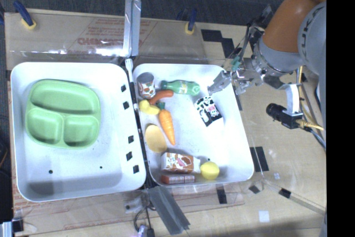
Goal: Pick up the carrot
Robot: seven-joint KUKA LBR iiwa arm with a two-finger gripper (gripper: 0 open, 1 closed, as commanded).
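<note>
Scanning from the left, we see a green tray [62, 114] in the left bin [22, 175]. In the right bin [236, 136], the carrot [167, 125] lies left of centre, untouched. Our gripper [217, 84] hovers above that bin's far right corner, grasping nothing; its closure is unclear.

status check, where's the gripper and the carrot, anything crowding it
Gripper over right bin's upper right, nothing seen in it. Carrot lying free, left of bin centre. Crowded: yellow fruit at its top, tan piece touching its left.
</note>
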